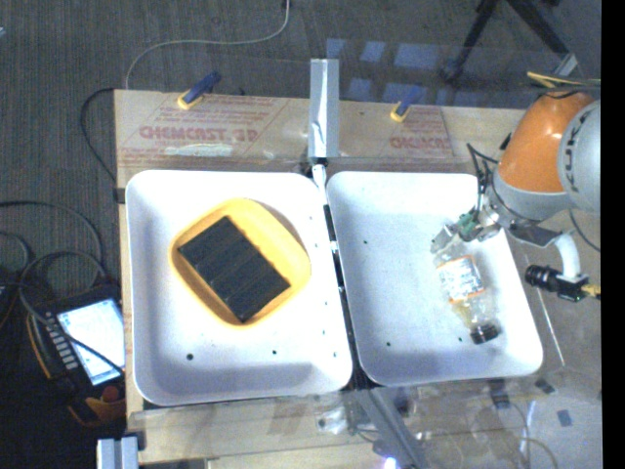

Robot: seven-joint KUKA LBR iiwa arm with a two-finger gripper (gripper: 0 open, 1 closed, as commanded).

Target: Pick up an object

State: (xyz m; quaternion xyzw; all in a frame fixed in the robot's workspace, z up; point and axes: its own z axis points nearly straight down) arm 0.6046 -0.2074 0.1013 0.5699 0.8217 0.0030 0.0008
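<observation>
I look down on my worktop point(146, 115) and see two white bins side by side. The left bin point(156, 350) has a yellow dish point(283, 237) in it, a bit up from the middle, and the dish is turned at a slant. A flat black ribbed pad point(234, 269) lies inside the yellow dish and covers most of it. The right bin point(391, 281) has a clear plastic bottle point(461, 283) lying on its side near the right wall. The bottle has a dark cap point(484, 333) that points toward the near edge of the bin, and I can see a bit of orange on its label. My arm point(547, 154) comes in from the right, grey with a big orange part, and it hangs over the far right corner of the right bin. The tool point(467, 225) sits right at the top end of the bottle, the end away from the cap. It looks like it is touching the bottle or is just above it, but I cannot tell which. I also cannot tell if the tool is apart or together, because it is small and blurry from here. A metal post point(323, 106) stands at the back between the two bins. Two small clamps point(198, 90) with yellow and blue on them sit on the back edge of the worktop.
</observation>
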